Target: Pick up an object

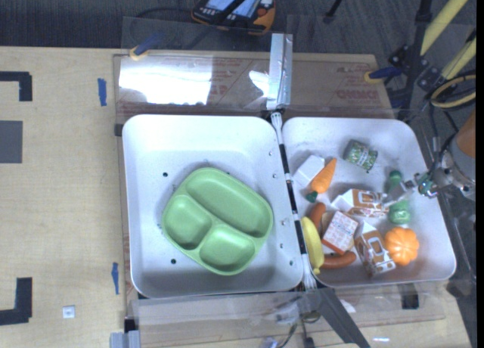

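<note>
A: Status? Seeing jaws?

B: Seeing arm point(460, 166) reaching in over rt rim of right bin point(442, 263). Can't tell whether jaws are apart or together, too small & blurred. Not seeing anything held.

A: Picking what?

B: Guessing carrot point(324, 175), lying in right bin, upper-left part, just beside divider wall. Other toys crowding nearby: banana point(311, 244), pumpkin point(402, 244), green can point(361, 154), small cartons touching each other mid-bin.

A: Why piled like that?

B: Prob. dumped loose as pick stock, so lying jumbled & leaning on each other. Green plate point(218, 219) lying alone in left bin point(144, 150), likely serving as drop side.

A: Carrot axis?

B: Running slantwise, low-left to up-right; narrow end seemingly pointing up-right. Suggesting closing across short width, w/ care for carton point(308, 166) touching it.
</note>
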`<state>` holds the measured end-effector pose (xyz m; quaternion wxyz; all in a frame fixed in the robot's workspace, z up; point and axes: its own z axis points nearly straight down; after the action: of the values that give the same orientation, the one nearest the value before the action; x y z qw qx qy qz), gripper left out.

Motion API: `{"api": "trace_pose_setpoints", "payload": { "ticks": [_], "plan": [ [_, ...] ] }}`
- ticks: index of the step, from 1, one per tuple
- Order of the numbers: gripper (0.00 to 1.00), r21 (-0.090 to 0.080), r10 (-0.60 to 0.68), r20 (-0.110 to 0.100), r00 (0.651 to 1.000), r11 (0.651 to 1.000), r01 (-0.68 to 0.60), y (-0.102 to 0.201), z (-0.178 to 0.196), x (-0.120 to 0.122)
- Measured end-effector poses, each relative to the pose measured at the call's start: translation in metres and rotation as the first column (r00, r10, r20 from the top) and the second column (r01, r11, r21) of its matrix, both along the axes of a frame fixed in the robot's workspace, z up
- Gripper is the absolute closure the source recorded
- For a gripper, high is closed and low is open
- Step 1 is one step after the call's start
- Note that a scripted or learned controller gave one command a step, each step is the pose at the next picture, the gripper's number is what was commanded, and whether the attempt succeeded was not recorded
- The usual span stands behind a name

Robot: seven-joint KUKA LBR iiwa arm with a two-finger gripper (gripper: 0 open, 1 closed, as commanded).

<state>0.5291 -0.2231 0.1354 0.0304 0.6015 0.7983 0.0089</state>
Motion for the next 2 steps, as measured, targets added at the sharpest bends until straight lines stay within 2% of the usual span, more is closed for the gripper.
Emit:
{"api": "trace_pose_setpoints", "payload": {
  "ticks": [1,2],
  "plan": [
    [0.0,0.01,-0.031,-0.025,0.999,0.999,0.031,-0.0001,0.0031,0.0099],
    [0.0,0.005,-0.025,-0.004,1.0,1.0,0.025,0.0014,0.0019,0.0085]
  ]
}}
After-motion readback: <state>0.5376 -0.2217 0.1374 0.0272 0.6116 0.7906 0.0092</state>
